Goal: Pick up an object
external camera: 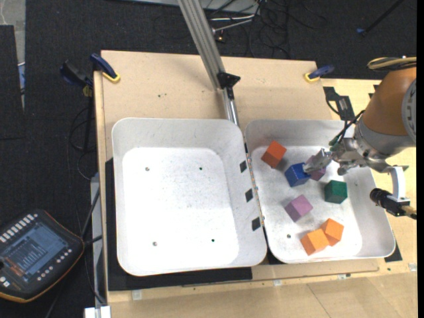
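Observation:
The right bin (371,244) holds several small blocks. An orange block (273,154) lies near its upper left, a blue block (296,173) beside it, a green block (336,191) to the right, a purple block (299,207) in the middle, and two orange blocks (322,236) near the front. My gripper (318,162) reaches in from the right, low over the bin, just right of the blue block. A small purple piece (317,173) lies under its tip. Whether anything sits between the fingers is hidden.
The left bin (132,144) stands beside the right one on the wooden bench (165,78). A slanted metal pole (205,45) crosses the back of the bench. A handheld control pendant (33,254) lies off the bench at lower left.

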Robot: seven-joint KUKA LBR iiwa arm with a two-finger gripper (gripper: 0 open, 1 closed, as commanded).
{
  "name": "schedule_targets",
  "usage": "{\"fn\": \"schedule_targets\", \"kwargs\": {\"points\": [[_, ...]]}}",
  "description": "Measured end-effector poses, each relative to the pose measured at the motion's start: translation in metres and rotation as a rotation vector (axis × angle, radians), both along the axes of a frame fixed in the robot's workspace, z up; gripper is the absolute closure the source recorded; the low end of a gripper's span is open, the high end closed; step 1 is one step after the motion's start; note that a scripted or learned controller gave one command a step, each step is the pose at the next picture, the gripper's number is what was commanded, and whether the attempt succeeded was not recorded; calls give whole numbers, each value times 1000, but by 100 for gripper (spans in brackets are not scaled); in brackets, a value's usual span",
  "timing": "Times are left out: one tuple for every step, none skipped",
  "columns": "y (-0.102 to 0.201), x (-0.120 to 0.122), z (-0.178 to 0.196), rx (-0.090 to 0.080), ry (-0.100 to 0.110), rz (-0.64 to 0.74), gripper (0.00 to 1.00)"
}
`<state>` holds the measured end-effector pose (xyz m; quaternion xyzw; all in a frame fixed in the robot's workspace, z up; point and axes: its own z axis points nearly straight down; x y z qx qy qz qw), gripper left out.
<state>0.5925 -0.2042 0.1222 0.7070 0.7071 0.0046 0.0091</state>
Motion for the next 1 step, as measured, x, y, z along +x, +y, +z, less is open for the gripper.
{"fn": "schedule_targets", "kwargs": {"points": [[2, 1, 8, 3, 0, 1, 100]]}}
